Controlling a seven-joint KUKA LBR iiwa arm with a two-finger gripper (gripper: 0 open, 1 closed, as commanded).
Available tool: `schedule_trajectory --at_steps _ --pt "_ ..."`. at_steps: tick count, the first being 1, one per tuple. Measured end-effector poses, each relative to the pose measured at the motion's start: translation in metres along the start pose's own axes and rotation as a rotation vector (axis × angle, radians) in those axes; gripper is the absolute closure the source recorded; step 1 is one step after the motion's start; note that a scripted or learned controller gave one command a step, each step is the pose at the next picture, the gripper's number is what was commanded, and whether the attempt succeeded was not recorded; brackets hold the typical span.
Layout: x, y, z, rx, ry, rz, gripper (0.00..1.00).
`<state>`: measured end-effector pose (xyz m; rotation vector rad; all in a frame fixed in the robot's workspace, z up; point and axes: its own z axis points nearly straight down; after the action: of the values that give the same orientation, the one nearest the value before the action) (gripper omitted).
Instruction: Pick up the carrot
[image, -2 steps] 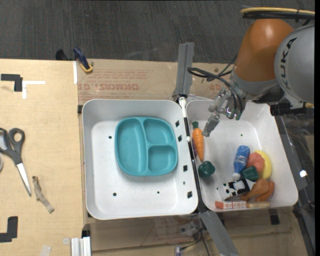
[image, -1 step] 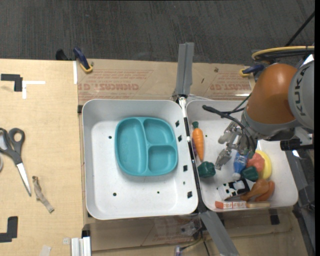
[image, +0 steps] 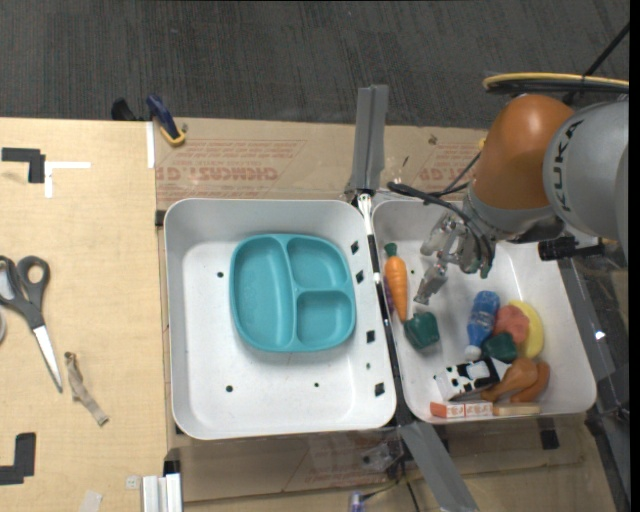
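Orange carrot (image: 397, 285), one, right bin (image: 570, 395), hand (image: 437, 270) just beside

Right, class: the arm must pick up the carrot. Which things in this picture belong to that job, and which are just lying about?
Belong to the job:
carrot, in the right bin near its left wall
gripper, just right of the carrot

Just lying about:
teal divided plate in the left bin
dark green block
blue bottle
scissors on the bench

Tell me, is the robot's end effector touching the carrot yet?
Apart. The camera view shows a strip of white bin floor between the end effector and the carrot, which lies by the right bin's left wall.
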<state>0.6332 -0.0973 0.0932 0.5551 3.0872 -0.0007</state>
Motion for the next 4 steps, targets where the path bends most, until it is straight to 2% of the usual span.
schedule_trajectory --at_steps 1,2,3,4 --pt "-0.006 0.005 -0.001 0.0 -0.001 0.239 0.0" --pt "-0.007 0.006 -0.011 0.0 -0.005 0.235 1.0" --pt "-0.007 0.006 -0.011 0.0 -0.005 0.235 0.0" --pt "-0.008 0.005 -0.001 0.003 -0.002 0.445 0.0"
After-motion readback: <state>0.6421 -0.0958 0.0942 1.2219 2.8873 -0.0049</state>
